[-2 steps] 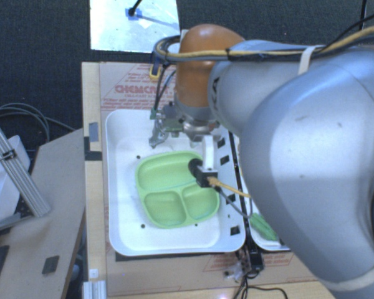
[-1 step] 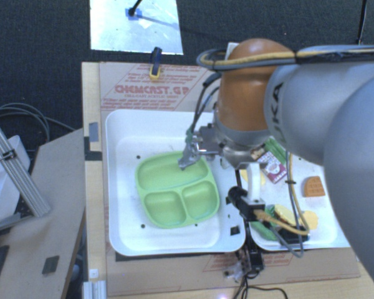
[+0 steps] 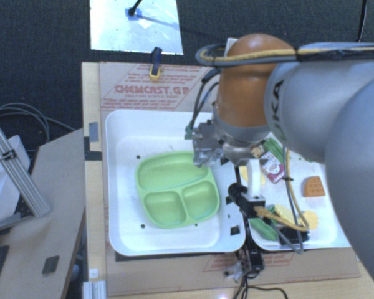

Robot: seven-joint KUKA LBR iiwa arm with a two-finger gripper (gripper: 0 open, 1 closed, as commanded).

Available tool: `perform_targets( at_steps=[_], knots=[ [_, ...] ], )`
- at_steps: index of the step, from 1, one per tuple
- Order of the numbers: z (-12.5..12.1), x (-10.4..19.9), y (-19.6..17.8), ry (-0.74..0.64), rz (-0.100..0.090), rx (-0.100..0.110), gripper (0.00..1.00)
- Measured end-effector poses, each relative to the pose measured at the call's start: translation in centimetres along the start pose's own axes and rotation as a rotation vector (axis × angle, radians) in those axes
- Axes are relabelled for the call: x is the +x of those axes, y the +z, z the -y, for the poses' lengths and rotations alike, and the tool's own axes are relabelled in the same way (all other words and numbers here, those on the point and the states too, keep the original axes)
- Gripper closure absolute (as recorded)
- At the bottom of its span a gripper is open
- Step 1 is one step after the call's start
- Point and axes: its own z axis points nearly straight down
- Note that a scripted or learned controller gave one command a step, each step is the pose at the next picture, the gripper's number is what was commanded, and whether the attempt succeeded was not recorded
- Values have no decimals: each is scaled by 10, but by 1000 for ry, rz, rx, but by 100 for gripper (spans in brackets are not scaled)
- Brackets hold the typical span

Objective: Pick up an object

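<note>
The grey arm (image 3: pixel 336 98) reaches in from the right, its orange band (image 3: pixel 249 80) above the wrist. The hand (image 3: pixel 202 157) hangs low over the left bin (image 3: pixel 121 229), at the upper right edge of a green divided tray (image 3: pixel 174 192) lying flat inside. Whether the hand is open or closed, I cannot tell. In the right bin (image 3: pixel 327 232) lie small things: an orange cracker-like piece (image 3: pixel 313 186), a yellow item (image 3: pixel 290 217), a dark red packet (image 3: pixel 272 167).

Green tray (image 3: pixel 174 192), flat, left bin (image 3: pixel 121 185).
</note>
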Motion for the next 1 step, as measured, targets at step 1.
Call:
perform_targets(
  at_steps=[1],
  knots=[
    [-52, -29, 65, 7, 2, 3, 100]
  ],
)
